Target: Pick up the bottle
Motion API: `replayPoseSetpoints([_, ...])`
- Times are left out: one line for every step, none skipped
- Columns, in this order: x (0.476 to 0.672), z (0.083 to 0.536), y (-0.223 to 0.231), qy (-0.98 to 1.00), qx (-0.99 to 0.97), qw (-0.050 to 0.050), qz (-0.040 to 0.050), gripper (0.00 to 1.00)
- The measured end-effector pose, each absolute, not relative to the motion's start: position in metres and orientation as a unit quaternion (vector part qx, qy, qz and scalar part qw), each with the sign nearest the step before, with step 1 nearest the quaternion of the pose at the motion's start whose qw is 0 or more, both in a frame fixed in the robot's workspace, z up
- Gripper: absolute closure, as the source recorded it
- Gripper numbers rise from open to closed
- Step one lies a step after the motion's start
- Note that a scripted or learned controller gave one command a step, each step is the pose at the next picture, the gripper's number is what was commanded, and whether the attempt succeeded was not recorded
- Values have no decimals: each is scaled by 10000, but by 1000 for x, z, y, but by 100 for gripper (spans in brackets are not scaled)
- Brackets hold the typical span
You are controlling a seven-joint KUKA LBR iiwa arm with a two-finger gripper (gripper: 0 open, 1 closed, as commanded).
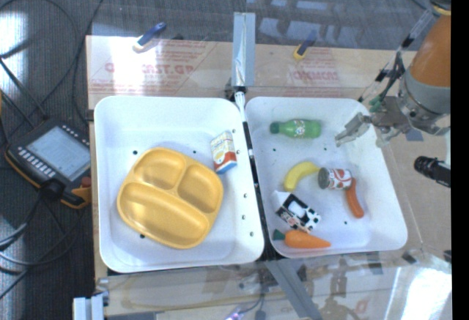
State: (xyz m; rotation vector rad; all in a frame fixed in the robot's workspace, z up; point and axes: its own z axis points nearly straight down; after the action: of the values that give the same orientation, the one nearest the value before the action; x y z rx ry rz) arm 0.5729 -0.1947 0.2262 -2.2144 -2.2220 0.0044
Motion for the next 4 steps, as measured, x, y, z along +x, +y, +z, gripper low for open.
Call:
replayPoseSetpoints([630, 91, -117, -6691, -7431, -4, 29, 0])
replayPoseSetpoints([669, 181, -79, -7173, -6968, 11, 19, 0])
replayPoseSetpoints([668, 106, -103, -7399, -6727, 7, 19, 0])
replayPoseSetpoints([622, 124, -154, -8076, -5897, 14, 19, 0])
